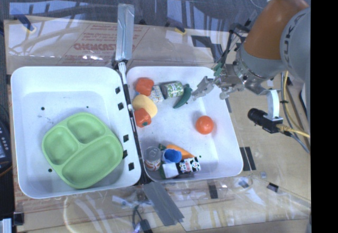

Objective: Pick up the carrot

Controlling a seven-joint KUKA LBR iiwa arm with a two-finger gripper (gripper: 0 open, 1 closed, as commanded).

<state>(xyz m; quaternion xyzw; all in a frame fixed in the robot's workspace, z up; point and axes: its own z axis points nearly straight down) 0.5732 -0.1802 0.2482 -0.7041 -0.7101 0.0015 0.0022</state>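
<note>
Nearest the camera, along the right bin's (236, 157) front wall and well below and left of the gripper (207, 85), sits a huddle of small things: a clear jar with a red band (152, 158), a blue-capped piece (171, 155), a black-and-white carton (182, 167), and the carrot (181, 150), of which just an orange sliver shows, lying behind the blue cap and touching it. An orange ball (205, 124) rests alone on the bin floor, below the gripper and a little apart from it. Just left of the fingertips lies a dark green pepper (182, 99), close but not visibly touched, and next to it a green-labelled can (172, 90) on its side. Farther left, against the divider, are 3 more pieces: a red-orange tomato (143, 86), a yellow fruit (144, 104), and a smaller red fruit (142, 117). The gripper hangs over the right bin's upper right area, its 2 metal fingers slightly parted and grasping nothing. Far to the left, the other bin (31, 81) holds a green 3-section plate (82, 149).
</note>
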